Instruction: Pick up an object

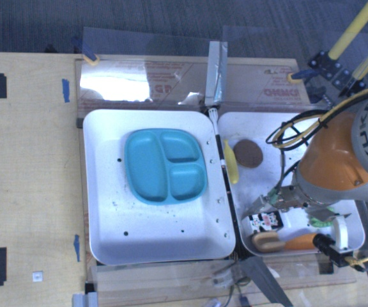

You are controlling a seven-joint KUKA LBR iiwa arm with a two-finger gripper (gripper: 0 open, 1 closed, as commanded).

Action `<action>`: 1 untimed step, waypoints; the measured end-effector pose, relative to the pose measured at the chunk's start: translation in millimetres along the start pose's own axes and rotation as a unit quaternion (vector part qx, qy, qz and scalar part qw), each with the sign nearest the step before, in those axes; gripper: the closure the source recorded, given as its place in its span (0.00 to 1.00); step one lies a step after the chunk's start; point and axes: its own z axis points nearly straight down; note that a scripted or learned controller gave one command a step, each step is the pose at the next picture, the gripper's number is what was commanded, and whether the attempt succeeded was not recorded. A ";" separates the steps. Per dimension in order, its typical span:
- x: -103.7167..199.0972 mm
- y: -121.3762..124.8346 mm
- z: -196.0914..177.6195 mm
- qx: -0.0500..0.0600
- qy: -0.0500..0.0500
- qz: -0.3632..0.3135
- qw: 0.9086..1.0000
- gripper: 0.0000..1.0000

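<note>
One gripper (268,217), low in right bin (260,128); grasp state cannot be told. Beneath it: orange-handled brush (285,241), near front wall; likely light, rigid, best taken mid-handle. Further off: brown disc (248,153), yellow strip (230,164). Left bin (101,190): blue divided tray (165,165).

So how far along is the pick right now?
Done: the arm is down over the right bin, gripper low among the clutter near the small printed item. In hand: nothing visibly between its fingers. Left: grasping and lifting. The brown disc and the blue divided tray lie untouched.
</note>
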 end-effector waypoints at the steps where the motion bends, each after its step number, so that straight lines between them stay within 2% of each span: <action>1: -28.8 50.7 1.8 0.005 0.001 0.138 0.990 0.00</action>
